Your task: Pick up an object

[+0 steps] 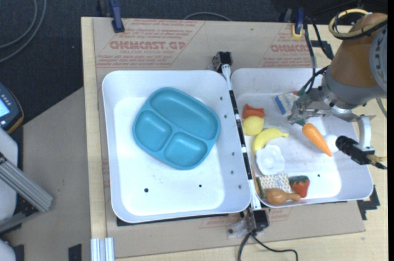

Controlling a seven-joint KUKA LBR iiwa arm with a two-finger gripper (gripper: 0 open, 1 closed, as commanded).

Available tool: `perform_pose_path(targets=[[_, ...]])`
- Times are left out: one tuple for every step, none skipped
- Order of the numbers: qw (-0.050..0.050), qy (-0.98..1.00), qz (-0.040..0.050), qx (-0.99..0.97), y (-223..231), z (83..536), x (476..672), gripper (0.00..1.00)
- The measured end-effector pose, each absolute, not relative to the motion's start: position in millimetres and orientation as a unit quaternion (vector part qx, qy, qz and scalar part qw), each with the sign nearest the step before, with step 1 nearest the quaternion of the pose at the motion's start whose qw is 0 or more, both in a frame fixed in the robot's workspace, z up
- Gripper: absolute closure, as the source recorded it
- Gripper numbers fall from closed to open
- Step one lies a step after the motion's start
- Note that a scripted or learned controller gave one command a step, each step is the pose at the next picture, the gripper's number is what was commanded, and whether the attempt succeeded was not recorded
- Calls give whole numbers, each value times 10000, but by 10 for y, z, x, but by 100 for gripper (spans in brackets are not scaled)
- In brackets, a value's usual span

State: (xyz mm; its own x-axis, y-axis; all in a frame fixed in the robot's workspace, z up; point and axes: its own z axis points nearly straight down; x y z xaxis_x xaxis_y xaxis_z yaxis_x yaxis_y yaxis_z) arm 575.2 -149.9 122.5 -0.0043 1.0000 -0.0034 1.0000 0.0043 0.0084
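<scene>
Carrot (317,138) is the piece nearest the tool on my feed: it lies in the right bin (345,183), right of the frame's centre, slanted with its blunt end to the upper left and its tip to the lower right. The gripper (303,113) hangs just above and left of that blunt end, reaching in from the right edge under the arm's (354,63) orange band. From this angle I cannot tell whether the gripper is open or closed, and I see nothing that I could call held.

Left of the carrot, along the bin's left wall, I count several more pieces: a red-orange item (252,111) at the top, a yellow lemon (252,125) just below it, and a banana (269,138) touching the lemon's lower right. Below the banana sits a white cup-like piece (271,160), then a patterned packet (274,181), with a red item (300,184) just beside it and a brown piece (280,195) at the bin's lower edge. A small blue and white thing (282,103) lies just left of the gripper; I cannot make out what it is.

Of the 2 bins, the left bin (184,189) holds a blue divided plate (176,127), tilted, in its upper half. Both bins rest on the pale bench (92,100).
</scene>
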Motion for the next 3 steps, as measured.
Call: perform_pose_path(targets=[[20,7069,4,7073,-1974,1303,5901,100],[17,7073,3,7069,-2060,1659,5936,100],[13,7074,0,7068,-2060,1653,5937,0]])
